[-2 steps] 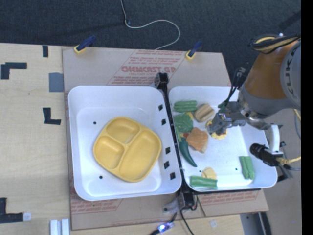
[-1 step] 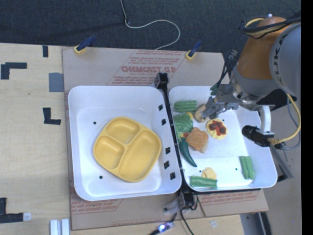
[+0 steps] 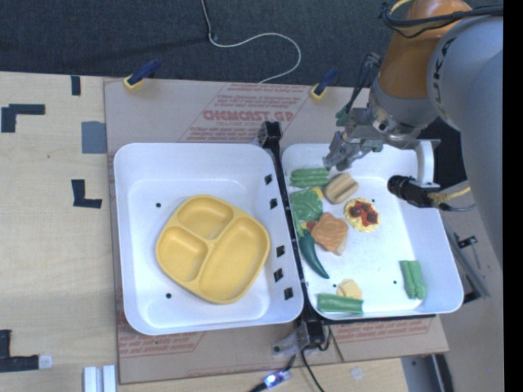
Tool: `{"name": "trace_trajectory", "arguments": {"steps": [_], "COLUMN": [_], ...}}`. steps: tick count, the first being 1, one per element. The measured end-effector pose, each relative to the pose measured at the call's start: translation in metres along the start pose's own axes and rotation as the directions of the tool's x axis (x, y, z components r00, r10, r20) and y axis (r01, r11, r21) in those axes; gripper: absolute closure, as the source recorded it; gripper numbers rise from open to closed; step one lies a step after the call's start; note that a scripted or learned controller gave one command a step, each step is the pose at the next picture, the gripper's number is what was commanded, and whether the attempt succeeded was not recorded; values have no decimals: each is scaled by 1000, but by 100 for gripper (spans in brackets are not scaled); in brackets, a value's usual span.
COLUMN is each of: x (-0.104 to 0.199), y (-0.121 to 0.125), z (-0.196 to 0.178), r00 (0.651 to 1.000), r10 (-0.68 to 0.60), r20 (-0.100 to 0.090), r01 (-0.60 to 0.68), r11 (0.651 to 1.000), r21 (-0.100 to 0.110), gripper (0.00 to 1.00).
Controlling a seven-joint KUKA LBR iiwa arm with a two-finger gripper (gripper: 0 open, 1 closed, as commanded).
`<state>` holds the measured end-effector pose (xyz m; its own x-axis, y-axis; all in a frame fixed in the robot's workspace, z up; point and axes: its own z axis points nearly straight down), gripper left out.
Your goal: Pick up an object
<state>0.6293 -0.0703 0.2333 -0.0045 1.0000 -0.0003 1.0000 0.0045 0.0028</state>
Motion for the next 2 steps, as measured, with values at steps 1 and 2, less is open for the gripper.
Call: {"name": "trace_trajectory", "arguments": {"steps": [1, 2], "x": [-1, -1], "y": [-3, 3], "z": [0, 8], "r00": [1000, 1000], "r10": [4, 3], "r20": [1, 1], "r01": [-4, -3], "r11": [1000, 1000], "r21": [4, 5], "gripper": [100, 100]}}
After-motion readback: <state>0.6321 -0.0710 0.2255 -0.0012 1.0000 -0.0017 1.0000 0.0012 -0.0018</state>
